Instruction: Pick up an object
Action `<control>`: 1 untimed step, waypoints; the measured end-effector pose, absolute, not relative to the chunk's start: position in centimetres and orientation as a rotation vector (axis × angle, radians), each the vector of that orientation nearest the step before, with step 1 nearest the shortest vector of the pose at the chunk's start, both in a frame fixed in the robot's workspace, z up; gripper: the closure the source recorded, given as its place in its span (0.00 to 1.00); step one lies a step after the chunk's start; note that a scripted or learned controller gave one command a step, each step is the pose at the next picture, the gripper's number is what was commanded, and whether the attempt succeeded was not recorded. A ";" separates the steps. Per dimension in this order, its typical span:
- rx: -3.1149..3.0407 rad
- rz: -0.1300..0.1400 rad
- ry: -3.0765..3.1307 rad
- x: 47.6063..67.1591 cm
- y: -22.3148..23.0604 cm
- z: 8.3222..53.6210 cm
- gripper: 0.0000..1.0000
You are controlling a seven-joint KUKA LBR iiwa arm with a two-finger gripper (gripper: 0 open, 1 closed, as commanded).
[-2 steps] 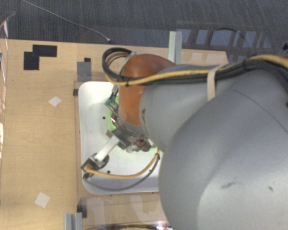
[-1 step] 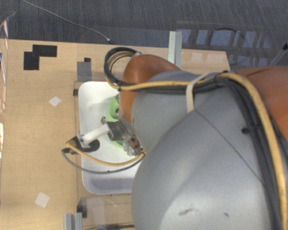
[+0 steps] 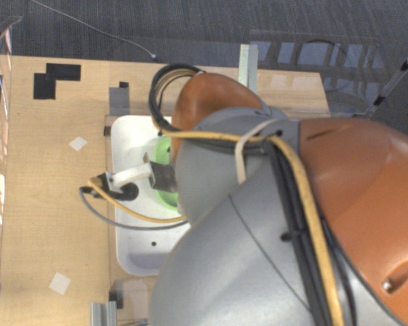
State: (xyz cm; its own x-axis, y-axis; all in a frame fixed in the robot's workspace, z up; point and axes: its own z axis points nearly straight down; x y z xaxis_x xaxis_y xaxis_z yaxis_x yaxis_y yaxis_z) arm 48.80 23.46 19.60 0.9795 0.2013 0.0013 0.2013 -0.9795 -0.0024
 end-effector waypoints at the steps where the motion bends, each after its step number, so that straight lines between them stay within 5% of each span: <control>1: -3.120 -0.005 -0.319 48.9 23.5 20.7 1.00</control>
State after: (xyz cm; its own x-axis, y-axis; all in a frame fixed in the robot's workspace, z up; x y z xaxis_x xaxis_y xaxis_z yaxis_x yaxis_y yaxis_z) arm 48.94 23.49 20.72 0.9792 0.2026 0.0036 0.2027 -0.9792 -0.0045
